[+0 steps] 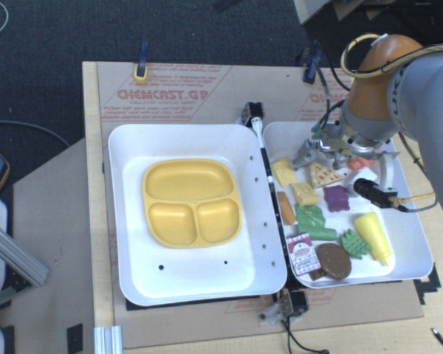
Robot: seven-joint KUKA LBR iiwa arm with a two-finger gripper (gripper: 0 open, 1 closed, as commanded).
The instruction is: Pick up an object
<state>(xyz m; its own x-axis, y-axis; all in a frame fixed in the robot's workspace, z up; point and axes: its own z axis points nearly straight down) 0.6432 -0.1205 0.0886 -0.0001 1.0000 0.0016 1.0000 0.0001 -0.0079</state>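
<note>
My gripper [345, 153] hangs low over the back of the right bin [421, 253], under the orange band of the arm. Directly below and in front of it lie a pizza slice toy [323, 174] and a small red-orange piece [357, 164]. Whether the gripper touches either one I cannot tell. Further forward in the bin lie a purple piece [337, 198], a yellow corn-like toy [373, 234], a green leafy piece [314, 223], a brown round cookie [333, 261] and a red-and-white carton [301, 255].
The left bin [125, 271] holds a yellow divided plate [192, 201]. Pale yellow cheese blocks [283, 172] and an orange stick [286, 208] lie near the right bin's left wall. Black cables [384, 195] trail from the wrist across that bin.
</note>
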